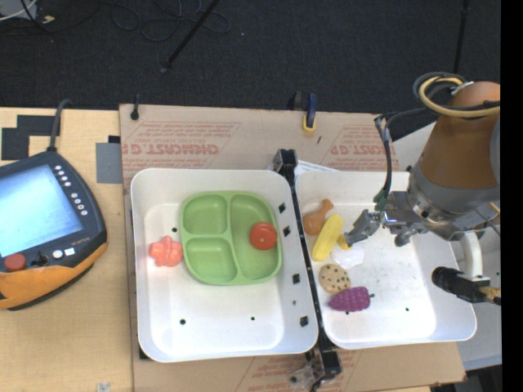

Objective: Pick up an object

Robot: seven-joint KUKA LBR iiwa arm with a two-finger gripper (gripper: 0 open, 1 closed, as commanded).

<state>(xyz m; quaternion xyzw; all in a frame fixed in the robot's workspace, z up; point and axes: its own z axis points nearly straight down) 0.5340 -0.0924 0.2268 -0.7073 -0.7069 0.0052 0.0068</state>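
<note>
So the gripper (353, 239) is down in the right bin (425, 317), its tip just beside the yellow corn (328, 235); can't tell its state from this angle, and nothing visibly sits in it. Near the corn there's an orange drumstick (317, 216), a cookie (333, 278) and a purple grape bunch (350, 300). The left bin (163, 317) has a green divided plate (230, 239) with a red tomato (263, 236) in one compartment, plus a pink toy (166, 252) beside it.

Faint red print stands upside down on the cardboard sheet (204, 137) behind the two bins, once behind the left bin and once behind the right, reading roughly "CHEMCAST GP", though the letters are too blurred to be sure.
</note>
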